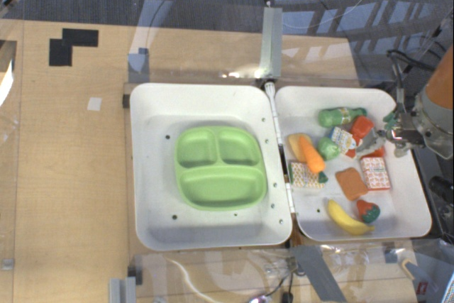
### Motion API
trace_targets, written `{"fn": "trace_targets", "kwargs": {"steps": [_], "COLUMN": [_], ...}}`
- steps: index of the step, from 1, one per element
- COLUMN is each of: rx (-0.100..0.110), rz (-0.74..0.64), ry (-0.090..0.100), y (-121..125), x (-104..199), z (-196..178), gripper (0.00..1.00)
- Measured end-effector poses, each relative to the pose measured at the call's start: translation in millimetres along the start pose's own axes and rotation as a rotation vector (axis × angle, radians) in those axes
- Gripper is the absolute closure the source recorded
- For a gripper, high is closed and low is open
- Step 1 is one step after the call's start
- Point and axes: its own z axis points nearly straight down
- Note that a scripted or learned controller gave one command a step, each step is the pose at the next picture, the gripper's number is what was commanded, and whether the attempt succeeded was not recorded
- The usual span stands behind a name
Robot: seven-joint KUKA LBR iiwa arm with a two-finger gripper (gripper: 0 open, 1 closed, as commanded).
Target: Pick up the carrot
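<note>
1. Carrot (311, 153) lies untouched at the right bin's (418, 223) left side, beside the divider, among other toy foods.
2. Gripper (379, 140) hovers near the bin's right edge; whether its fingers are parted cannot be told.
3. Reaching, grasping and lifting all remain.

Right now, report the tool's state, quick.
Tool: over the right bin, near its right side, above the red packets; open or shut cannot be told. The carrot lies apart, nearer the divider, not held.

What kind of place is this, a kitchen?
More likely a robot lab: a robot arm reaches over two white bins, one holding toy food like a carrot and banana, above loose cables.
</note>
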Motion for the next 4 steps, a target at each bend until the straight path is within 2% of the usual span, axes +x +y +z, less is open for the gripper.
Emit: {"fn": "trace_targets", "kwargs": {"steps": [1, 2, 3, 4], "rx": [0.002, -0.015, -0.022, -0.001], "rz": [0.097, 0.140, 0.139, -0.083], "ry": [0.001, 0.001, 0.003, 0.001], "y": [75, 62, 65, 32], "x": [69, 66, 68, 140], "z": [70, 124, 113, 33], "gripper": [0.00, 0.00, 1.00, 1.00]}}
